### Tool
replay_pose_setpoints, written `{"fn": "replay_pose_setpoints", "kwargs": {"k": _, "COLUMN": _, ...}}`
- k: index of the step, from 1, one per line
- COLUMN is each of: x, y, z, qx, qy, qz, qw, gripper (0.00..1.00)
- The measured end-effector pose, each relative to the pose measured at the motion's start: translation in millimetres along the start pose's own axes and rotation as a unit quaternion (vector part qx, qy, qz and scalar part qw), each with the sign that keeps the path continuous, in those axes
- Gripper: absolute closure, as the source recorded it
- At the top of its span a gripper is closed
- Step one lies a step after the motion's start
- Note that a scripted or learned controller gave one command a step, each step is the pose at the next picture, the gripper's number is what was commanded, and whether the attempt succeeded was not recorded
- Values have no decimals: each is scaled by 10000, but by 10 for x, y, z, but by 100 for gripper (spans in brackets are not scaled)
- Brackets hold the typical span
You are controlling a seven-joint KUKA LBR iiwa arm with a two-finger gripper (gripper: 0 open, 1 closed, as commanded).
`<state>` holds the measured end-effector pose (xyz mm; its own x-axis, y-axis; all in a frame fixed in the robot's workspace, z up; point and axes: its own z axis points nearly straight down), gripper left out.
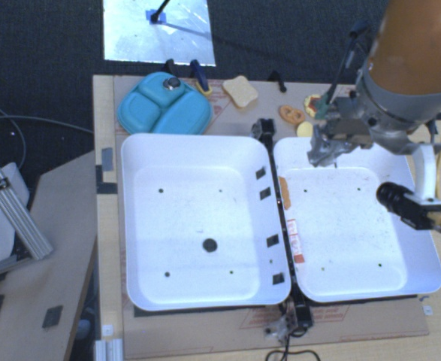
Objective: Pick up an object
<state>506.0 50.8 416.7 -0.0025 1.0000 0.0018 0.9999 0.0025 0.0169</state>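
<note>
Gripper is hovering over the far edge of the right bin; jaw state cannot be told from here. Just beyond it, small food-like objects are lying on the bench, no clear long axis. Left bin is sitting alongside. Blue tray is resting far left. Dark carpet is surrounding everything.

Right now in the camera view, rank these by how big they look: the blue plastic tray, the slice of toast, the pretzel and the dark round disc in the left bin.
1. Blue plastic tray, by far the largest.
2. Slice of toast.
3. Pretzel.
4. Dark round disc, smallest, though it looks close to the pretzel in size, so those two are hard to separate.
</note>
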Motion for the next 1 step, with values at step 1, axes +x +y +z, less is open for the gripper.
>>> {"fn": "replay_pose_setpoints", "kwargs": {"k": 1, "x": 783, "y": 362, "z": 566, "qx": 81, "qy": -1, "qz": -36, "qw": 10000, "gripper": 100}}
